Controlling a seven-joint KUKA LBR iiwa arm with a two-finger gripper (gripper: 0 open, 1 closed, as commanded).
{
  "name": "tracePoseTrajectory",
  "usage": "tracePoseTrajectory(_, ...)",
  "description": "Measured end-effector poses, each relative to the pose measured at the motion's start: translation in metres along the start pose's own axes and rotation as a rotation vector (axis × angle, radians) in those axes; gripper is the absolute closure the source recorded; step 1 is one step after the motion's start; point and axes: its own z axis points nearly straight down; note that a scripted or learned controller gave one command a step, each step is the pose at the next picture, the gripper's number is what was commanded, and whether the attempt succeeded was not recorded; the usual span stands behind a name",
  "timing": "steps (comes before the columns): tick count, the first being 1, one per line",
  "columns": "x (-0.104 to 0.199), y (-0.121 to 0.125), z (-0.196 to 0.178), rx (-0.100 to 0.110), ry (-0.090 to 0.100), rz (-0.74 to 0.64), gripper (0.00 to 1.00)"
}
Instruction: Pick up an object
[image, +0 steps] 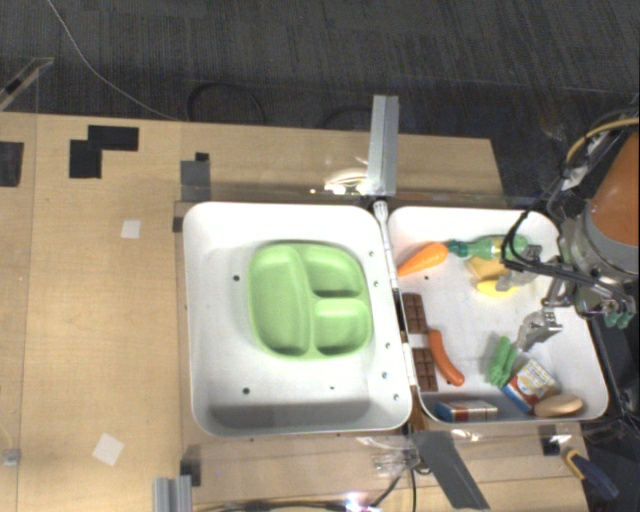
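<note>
My gripper (541, 328) hangs over the right part of the right bin (480, 325), reaching in from the right. Just below and left of it lies a green leafy toy (500, 360), next to a small printed can (530, 381). A tan bread roll (558, 405) rests in the bin's front right corner. Farther back are an orange carrot (424, 258), a green piece (476, 246) and yellow pieces (491, 280). A red sausage (447, 358) lies left of centre. I see nothing held in the gripper.
The left bin (215, 300) holds a green divided plate (308, 298). Brown chocolate bars (415, 316) lie along the right bin's left wall, and a red and blue box (468, 410) along its front. A metal post (383, 145) stands behind the divider.
</note>
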Motion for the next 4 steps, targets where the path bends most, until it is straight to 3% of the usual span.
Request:
tracePoseTrajectory(1, -0.027, -0.013, 0.153, -0.001, -0.001, -0.032, 0.00)
tracePoseTrajectory(2, 0.001, 0.038, 0.161, 0.000, -0.012, -0.014, 0.00)
tracePoseTrajectory(3, -0.005, 0.039, 0.147, 0.003, -0.031, -0.020, 1.00)
tracePoseTrajectory(4, -0.056, -0.013, -0.011, 0.004, -0.014, -0.104, 1.00)
